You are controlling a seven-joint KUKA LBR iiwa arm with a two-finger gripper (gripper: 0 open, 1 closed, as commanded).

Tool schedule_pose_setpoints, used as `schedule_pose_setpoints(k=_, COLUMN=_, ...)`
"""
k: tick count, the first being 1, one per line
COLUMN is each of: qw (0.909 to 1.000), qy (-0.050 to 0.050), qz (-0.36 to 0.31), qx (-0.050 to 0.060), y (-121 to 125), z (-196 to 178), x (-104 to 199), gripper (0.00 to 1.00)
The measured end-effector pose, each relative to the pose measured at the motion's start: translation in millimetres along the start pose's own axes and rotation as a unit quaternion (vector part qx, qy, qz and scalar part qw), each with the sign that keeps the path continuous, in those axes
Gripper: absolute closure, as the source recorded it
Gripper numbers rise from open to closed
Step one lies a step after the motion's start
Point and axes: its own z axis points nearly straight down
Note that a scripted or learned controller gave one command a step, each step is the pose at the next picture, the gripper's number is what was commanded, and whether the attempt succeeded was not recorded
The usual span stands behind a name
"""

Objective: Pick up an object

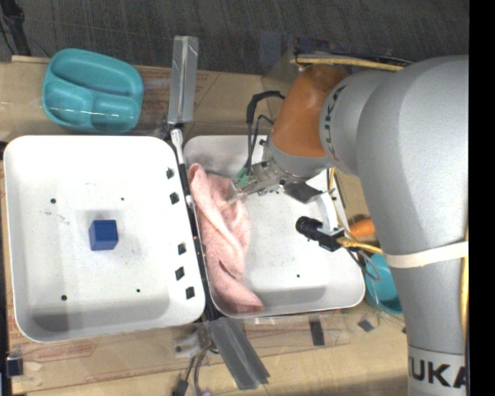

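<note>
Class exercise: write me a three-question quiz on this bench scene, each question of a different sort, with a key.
1. True or false: the blue cube lies in the left bin.
2. Which bin holds the pink cloth? A) left B) right C) neither
3. Fill in: the teal tray sits on the bench behind the ____ bin.

Key: 1 true; 2 B; 3 left. The gripper is at the cloth's upper end.

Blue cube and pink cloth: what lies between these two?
In the camera view, bare white floor of the left bin, then the bins' meeting walls, lie between the blue cube and the pink cloth.
</note>
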Motion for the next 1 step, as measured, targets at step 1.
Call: schedule_pose_setpoints(k=1, qw=0.9987, qy=0.000, qz=0.050, qx=-0.001, y=46.1, z=-90.3, x=49.4, gripper=1.00)
